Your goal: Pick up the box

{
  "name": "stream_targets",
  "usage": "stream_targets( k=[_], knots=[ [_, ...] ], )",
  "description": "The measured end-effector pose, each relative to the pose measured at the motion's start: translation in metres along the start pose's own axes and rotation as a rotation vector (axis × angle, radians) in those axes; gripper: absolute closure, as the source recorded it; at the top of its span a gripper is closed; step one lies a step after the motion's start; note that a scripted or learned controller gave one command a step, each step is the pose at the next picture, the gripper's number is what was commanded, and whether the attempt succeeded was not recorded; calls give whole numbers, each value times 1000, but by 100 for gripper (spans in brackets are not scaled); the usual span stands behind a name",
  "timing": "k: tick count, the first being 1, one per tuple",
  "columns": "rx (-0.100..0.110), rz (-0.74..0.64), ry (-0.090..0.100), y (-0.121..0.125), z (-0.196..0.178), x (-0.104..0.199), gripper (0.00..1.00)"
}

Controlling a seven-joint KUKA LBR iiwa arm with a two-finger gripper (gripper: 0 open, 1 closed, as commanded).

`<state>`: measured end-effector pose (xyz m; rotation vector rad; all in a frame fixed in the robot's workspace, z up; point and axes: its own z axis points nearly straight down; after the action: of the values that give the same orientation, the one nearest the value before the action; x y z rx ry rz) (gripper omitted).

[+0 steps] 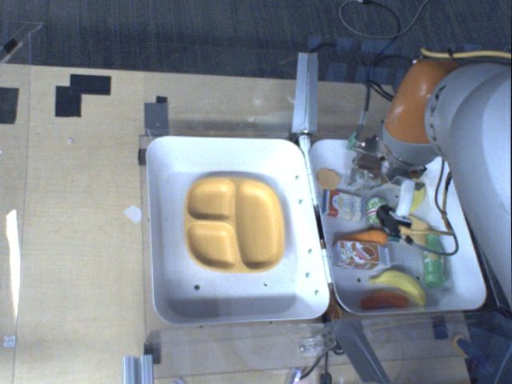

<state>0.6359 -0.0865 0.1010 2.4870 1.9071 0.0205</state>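
Nearest to you, along the front wall of the right bin (472,298), you see a red rounded fruit (385,299) and, just behind it and touching, a yellow banana (402,282). A green bottle (433,270) is to the right of the banana. Behind these is the red-and-white box (358,254), lying flat near the bin's left wall. An orange carrot (370,236) lies along the box's far edge.

To the left of all this you see the left bin (164,238), which holds a yellow tray (236,222) with three compartments. The two bins sit side by side on the pale wooden surface (72,214).

Farther back in the right bin you find a second, green-and-white box (344,206), also lying flat. Dark cable (398,222) loops just to its right. Beyond it, a small round tan piece (328,177) sits near the bin's far left corner.

The claw (373,165) hangs over the far end of the right bin, behind the green-and-white box and well apart from the red-and-white one. It is a blurred cluster of metal parts, so you cannot tell whether it is apart or together, and you see nothing held in it. Behind it the orange band (416,102) leads into the grey arm (480,150), which comes in from the right.
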Motion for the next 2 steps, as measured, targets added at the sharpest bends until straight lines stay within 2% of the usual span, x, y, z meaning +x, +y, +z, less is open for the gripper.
stream_targets(
  k=[1,2],
  knots=[
    [0,0,0,0,0,0,0],
    [9,77,-6,-5,-30,-51,0]
  ],
)
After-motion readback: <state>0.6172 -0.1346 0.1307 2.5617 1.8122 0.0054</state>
